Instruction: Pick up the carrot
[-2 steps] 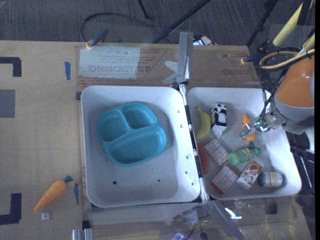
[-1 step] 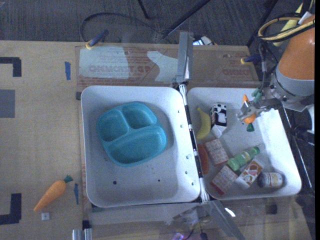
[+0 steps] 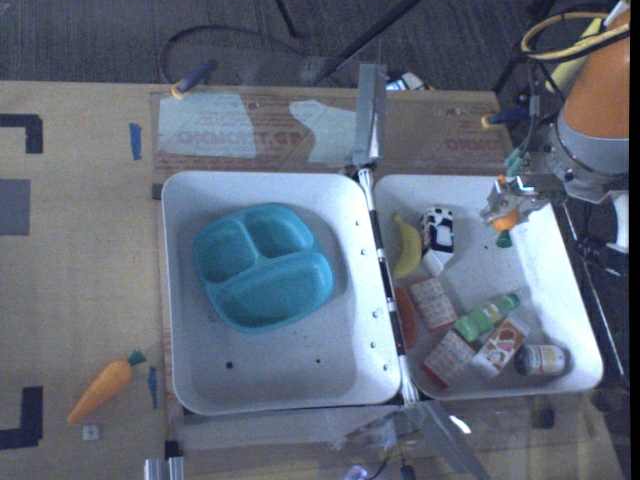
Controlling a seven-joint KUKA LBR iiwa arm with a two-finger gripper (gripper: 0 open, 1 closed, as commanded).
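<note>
Camera view: grey arm with orange band over the right white bin's far right corner; orange plastic carrot with green top [image 3: 101,389] lies on the wooden tabletop [image 3: 70,248], outside both bins.

Carrot rests near the left bin's [image 3: 180,268] near-left corner, tip toward the near edge. Gripper [image 3: 508,204] hangs above the right bin [image 3: 560,268]; a small orange piece [image 3: 504,221] shows at its tips, and whether the fingers are spread or closed cannot be told. Teal divided plate [image 3: 263,265] sits in the left bin; yellow banana [image 3: 406,247], green bottle [image 3: 486,317] in the right.
</note>
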